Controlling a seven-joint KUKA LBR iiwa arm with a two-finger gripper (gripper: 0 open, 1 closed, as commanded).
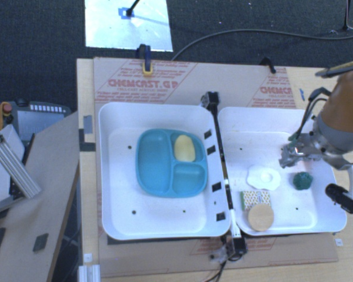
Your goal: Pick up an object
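Observation:
In the right bin (241,128) lie a white round piece (263,178), a small dark green lump (302,181), a tan disc (260,217) and a patterned card (256,198) with a green edge. My gripper (290,157) hangs low over this bin, just above and to the right of the white piece and up-left of the green lump. Nothing can be seen held in it. The grey arm with its orange band (347,107) reaches in from the right.
The left bin (115,157) holds a blue divided plate (159,169) with a yellow piece (185,148) in its upper right compartment. A black divider with clips (219,157) runs between the bins. A cable crosses the cardboard at the back.

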